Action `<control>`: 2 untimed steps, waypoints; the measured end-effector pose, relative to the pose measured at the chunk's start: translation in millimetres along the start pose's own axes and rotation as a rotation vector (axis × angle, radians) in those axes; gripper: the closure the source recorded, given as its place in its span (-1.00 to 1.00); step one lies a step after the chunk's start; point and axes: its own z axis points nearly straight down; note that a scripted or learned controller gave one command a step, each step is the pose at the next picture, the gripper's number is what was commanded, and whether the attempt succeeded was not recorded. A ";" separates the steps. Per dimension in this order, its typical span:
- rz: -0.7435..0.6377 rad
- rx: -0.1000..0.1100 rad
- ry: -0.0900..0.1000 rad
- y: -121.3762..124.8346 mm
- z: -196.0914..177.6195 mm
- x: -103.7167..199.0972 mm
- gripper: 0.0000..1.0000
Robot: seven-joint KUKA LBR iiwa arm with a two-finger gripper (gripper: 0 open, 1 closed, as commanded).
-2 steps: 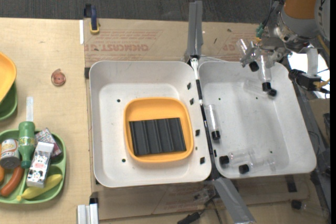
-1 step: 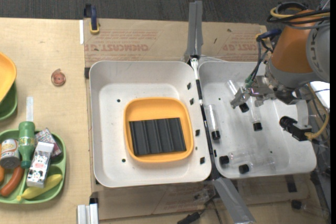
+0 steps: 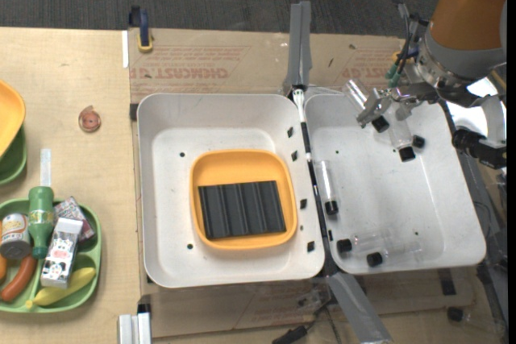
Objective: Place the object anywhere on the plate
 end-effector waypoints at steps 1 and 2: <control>-0.120 0.001 0.001 24.2 90.1 -29.5 1.00; -0.299 -0.002 -0.001 44.8 73.3 -59.5 1.00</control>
